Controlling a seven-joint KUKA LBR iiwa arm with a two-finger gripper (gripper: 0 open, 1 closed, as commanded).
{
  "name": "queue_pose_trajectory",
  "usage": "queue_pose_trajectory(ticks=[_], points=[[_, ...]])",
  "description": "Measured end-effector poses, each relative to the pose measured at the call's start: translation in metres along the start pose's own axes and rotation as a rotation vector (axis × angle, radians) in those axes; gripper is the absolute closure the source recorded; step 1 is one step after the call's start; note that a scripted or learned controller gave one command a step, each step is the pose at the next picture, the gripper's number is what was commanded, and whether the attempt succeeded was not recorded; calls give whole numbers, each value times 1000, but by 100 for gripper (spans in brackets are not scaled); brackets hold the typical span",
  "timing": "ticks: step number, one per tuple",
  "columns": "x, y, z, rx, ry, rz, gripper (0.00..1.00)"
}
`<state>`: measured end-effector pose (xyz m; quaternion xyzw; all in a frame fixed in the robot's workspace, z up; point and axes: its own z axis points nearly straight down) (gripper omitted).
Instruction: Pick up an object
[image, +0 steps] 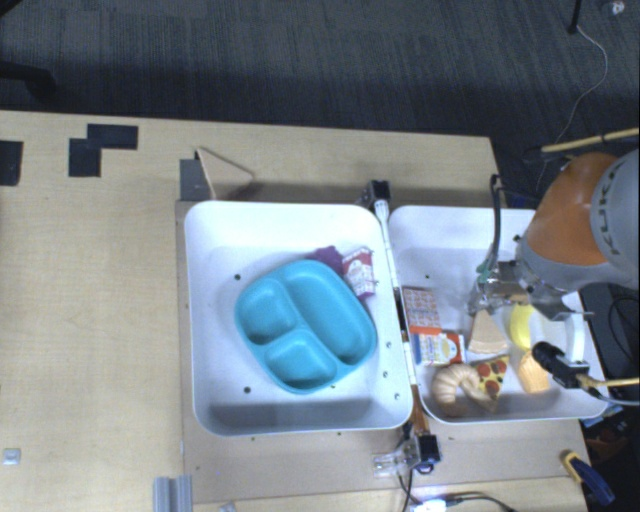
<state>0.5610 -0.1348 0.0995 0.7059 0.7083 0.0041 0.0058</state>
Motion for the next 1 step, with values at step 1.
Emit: queue_pose_trajectory(ticks=[1], points=[[53, 38, -64, 9, 3, -2, 100]])
